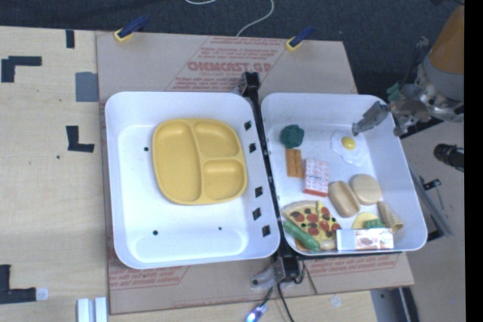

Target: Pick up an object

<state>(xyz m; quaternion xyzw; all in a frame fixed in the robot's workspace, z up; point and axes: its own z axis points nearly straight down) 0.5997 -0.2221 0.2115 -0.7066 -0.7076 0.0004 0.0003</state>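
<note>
Toy foods, about ten, including one fried egg (349,147), fill right white bin (407,185); gripper (371,118) state indeterminate.

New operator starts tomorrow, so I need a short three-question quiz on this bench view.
1. True or false: the yellow divided plate lies in the left bin.
2. Which toy lies nearest the gripper: A) pizza slice B) fried egg C) green broccoli?
3. Fill in: the hot dog bun lies in the ___ bin.

Key: 1 true; 2 B; 3 right.
</note>
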